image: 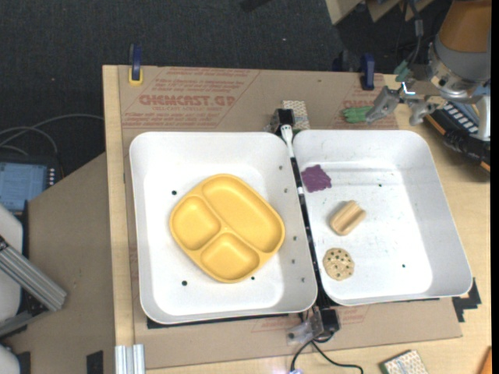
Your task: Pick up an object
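Gripper sits high at the far right corner of the worktop, outside the rim of the right bin, with the grey arm and its orange band rising behind it. From where I stand the tip looks green-tinted and blurred; cannot tell its state, and nothing is seen held in it.

Right bin contents, nearest the gripper first: a purple lump near the far left corner, close to the wall shared with the other bin; a tan roll-shaped piece near the middle, lying at a slant; a round cookie, speckled, nearer the front left. All three lie apart from one another, none stacked.

Left bin holds a yellow divided plate, three compartments, lying flat and skewed to the bin walls.

Judgement: step in hand is the approach, before any grasp. No object lifted yet.

Next move, as I read it: bring the gripper in over the right bin and down onto one item. The tan roll looks the best candidate, standing proud of the floor with clear space round it. The cookie lies flat and may be hard to get under. The purple lump is near the wall, leaving little room on that side.
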`<action>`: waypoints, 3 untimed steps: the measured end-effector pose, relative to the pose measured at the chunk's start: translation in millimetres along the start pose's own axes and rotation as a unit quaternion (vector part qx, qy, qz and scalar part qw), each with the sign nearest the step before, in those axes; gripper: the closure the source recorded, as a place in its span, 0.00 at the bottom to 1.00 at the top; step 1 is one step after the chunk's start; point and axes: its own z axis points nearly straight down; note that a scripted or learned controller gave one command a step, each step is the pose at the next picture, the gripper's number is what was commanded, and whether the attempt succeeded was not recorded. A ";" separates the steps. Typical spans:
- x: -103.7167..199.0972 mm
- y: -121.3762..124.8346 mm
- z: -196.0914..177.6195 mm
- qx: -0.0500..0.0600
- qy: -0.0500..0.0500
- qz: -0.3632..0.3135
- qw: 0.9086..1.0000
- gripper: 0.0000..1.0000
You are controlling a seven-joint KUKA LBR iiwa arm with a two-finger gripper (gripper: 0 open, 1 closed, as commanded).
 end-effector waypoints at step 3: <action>46.3 -7.2 156.1 0.012 0.004 -0.001 1.000 0.00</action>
